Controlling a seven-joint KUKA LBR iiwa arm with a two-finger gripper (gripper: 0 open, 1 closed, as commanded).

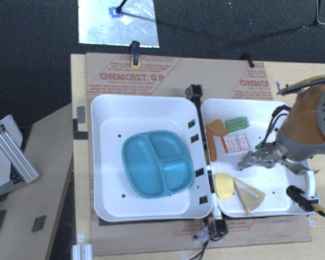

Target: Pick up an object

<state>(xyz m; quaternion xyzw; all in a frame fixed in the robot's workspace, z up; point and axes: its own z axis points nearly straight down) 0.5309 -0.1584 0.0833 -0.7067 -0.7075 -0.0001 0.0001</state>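
The fingers (248, 162) hung low in the right bin (260, 105), their spread impossible to tell, with nothing seen between them. The red-printed card (236, 143) lay just beyond them, up-left; the tan wedge (249, 195) sat nearer.

One camera sits high above the bench (168, 69) and looks down at a slant, far enough to see both white bins (105, 145).
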